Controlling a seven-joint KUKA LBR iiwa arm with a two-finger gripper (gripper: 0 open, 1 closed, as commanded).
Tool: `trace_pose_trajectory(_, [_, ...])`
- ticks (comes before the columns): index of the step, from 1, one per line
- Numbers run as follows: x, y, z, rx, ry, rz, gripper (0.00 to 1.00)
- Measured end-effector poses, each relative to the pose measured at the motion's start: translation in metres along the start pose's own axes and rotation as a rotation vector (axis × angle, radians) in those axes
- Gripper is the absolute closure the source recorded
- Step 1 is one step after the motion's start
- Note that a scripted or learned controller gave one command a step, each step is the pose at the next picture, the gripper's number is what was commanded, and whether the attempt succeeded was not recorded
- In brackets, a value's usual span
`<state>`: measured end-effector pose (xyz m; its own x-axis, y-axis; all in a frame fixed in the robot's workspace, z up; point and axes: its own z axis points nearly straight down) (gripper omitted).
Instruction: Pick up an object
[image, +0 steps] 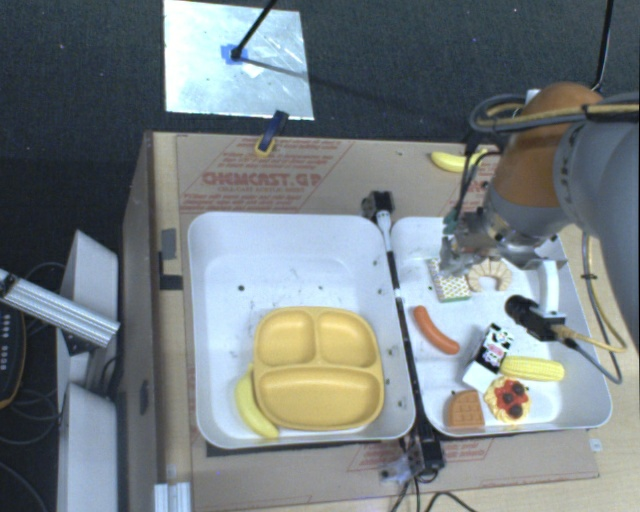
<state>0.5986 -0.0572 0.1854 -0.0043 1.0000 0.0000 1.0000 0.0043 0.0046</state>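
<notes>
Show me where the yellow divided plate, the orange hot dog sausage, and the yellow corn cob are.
yellow divided plate (318, 368), camera view, the ridge between its compartments.
orange hot dog sausage (436, 330), camera view, the middle of its length.
yellow corn cob (533, 369), camera view, the middle of the cob.

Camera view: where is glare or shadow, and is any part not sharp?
Camera view: strong glare on the shiny silver sheet on the dark floor; the two shallow white bins are evenly lit with soft shadows under the yellow divided plastic tray; the grey arm looks slightly soft, and small items are coarse.
</notes>
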Motion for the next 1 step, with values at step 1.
trace_pose_trajectory(1, [-0.0764,-0.0344,0.0477,0.005,-0.001,0.003,1.0])
